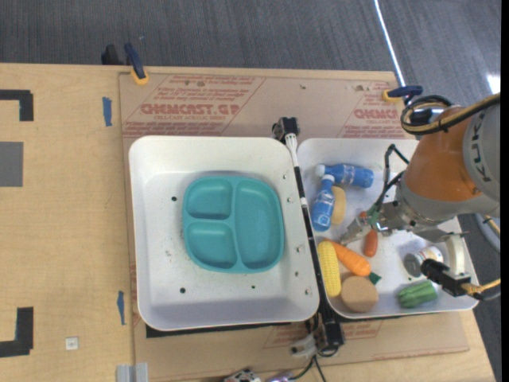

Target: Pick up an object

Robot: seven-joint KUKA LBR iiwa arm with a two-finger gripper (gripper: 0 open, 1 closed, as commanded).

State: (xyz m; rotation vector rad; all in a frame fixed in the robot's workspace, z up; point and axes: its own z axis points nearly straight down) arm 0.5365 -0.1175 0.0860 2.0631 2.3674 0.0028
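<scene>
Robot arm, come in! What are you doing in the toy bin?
Gripper low in right bin, fingers spread, nothing between them. Carrot just below, not lifted. Corn and small red piece crowd close.

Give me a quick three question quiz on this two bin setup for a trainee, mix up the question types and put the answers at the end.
1. True or false: the teal divided plate lies in the left bin.
2. Multiple choice: what lies directly beside the corn cob in the right bin? A) a carrot B) a spoon C) a red cup
3. Fill in: the tool hangs over the ____ bin.

Key
1. True.
2. A: the carrot lies right next to the corn cob.
3. Right, near the two blue bottles.
</scene>
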